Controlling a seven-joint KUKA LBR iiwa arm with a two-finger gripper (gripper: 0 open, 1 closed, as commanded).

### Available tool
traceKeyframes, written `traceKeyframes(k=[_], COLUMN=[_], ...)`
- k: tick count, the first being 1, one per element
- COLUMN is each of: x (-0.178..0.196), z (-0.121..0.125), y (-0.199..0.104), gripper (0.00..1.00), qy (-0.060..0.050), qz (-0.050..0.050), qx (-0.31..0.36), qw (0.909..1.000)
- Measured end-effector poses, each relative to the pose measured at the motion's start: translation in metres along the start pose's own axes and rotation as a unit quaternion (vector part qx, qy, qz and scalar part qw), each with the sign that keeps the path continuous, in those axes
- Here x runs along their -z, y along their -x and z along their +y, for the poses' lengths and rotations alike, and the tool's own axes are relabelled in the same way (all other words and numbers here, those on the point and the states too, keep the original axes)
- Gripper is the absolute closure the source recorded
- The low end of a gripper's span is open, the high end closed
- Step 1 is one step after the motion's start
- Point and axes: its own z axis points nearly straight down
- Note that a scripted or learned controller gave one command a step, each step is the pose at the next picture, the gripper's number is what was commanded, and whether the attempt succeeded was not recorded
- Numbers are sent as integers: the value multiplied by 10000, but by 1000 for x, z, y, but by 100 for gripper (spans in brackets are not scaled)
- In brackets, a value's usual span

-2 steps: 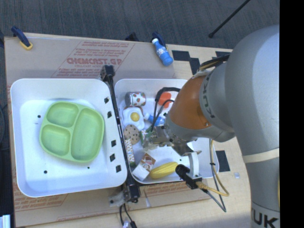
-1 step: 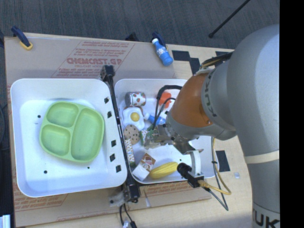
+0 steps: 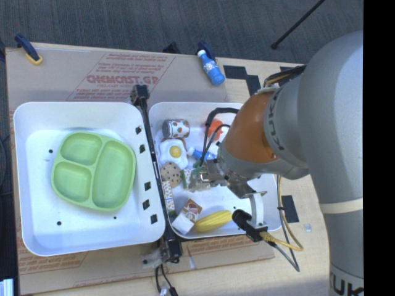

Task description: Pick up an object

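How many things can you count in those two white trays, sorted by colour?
Green: 1, the divided plate in the left bin
Yellow: 1, the corn-like piece
White with yellow: 1, the fried egg
Brown: 1, the cookie
Spotted: 1, the small can
Printed: 1, the small box
Total: 6 clearly seen; the arm hides other pieces in the right bin.

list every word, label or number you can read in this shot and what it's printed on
"CHEMCAST GP", red print on the brown sheet under the bins, seen upside down.
Smaller red lines above and below it: too blurred to read.
"KU", the start of a name cut off by the edge, on the grey arm at the bottom right.
Small box in the right bin: printed, too small to read.
Can: patterned, no legible text.
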Motion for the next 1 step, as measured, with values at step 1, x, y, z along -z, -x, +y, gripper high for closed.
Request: traceKeyframes(k=[1], x=[99], z=[-25], y=[-5], gripper=[100], qy=[35], qz=[-11], qx=[-45], qw=[10000])
